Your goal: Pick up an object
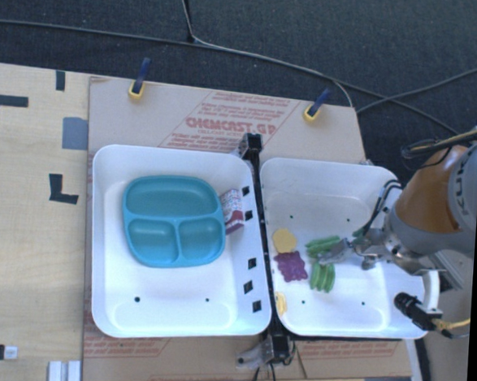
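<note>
My gripper point(350, 250) reaches into the right bin point(328, 188) from the right, low over its floor. Just off its tip lies a green piece point(323, 245), touching or nearly touching it. A second green piece point(323, 277) lies right below that one. Left of them are a purple bunch-shaped toy point(292, 267) and a small yellow piece point(284, 241). Nothing is visibly lifted off the bin floor.
The left bin point(165, 307) holds a blue divided plate point(174, 220) and a small red-and-white packet point(234, 210) against the divider. Black clips line the wall between the bins point(256, 252). The right bin's far half is bare white floor.
</note>
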`<state>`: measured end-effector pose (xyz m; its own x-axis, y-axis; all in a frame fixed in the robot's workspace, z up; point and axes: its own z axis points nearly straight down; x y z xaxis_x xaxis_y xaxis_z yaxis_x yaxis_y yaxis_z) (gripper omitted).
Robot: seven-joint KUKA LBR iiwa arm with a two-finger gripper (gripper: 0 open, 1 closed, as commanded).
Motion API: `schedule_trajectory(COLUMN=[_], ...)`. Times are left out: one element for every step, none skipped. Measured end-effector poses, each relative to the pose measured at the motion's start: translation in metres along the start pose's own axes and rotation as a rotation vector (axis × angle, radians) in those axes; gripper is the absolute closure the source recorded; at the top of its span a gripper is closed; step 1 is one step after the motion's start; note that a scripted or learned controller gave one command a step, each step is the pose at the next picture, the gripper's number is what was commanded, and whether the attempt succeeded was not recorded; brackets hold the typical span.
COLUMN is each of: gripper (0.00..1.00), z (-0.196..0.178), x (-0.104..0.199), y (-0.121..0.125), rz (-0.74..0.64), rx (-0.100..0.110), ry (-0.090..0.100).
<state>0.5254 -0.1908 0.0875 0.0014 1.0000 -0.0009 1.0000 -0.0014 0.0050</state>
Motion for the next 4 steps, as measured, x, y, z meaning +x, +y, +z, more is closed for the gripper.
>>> schedule_trajectory(gripper=[1.0, 1.0, 1.0, 1.0], z=[-0.012, -0.074, -0.136, -0.194], x=[0.002, 0.003, -0.003, -0.003], y=[0.002, 0.0, 0.0, -0.008], rz=[-0.003, -0.003, -0.003, -0.003], rx=[-0.003, 0.001, 0.0, 0.001], ry=[0.002, -0.001, -0.001, -0.001])
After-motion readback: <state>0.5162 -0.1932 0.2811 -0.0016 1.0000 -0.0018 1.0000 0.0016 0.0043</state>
